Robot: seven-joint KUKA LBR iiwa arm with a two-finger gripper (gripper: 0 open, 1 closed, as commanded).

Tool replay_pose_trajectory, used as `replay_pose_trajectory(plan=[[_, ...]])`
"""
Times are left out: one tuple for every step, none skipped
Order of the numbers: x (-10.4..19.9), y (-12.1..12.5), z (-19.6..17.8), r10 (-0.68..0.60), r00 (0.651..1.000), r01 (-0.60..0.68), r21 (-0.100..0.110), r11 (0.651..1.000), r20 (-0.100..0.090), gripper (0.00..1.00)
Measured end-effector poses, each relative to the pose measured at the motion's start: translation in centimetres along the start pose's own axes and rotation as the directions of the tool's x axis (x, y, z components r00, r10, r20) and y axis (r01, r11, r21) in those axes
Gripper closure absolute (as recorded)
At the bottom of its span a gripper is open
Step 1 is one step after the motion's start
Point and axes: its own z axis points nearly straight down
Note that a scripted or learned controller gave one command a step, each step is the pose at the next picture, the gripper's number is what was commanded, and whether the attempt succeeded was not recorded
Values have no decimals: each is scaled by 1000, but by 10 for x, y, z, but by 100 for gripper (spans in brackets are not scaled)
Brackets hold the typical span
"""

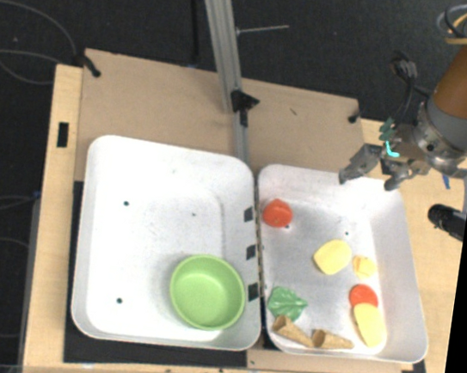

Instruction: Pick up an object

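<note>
Left bin (pixel 117 207): 1 green bowl (pixel 207 291) near its front right corner. Right bin (pixel 406 251): red ball (pixel 278 214) at left, green leaf piece (pixel 286 302) and 2 brown cones (pixel 311 335) along the front, yellow lump (pixel 332 257), small yellow piece (pixel 364 266), red-and-yellow piece (pixel 366 314). Above the far right corner: gripper (pixel 373 173), fingers spread wide, holding nothing.

The arm (pixel 463 77) is cut off by the top edge. The small pieces along the right bin's (pixel 402 224) near wall, beside the green leaf (pixel 286 302), are too small to identify.
</note>
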Motion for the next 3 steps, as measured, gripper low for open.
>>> replay_pose_trajectory(plan=[[7, 1, 58, 1, 1000, -1, 6, 1000, 1, 0], [0, -5, 119, 5, 1000, -5, 7, 1000, 2, 0], [7, -5, 174, 3, 1000, -3, 5, 1000, 2, 0]])
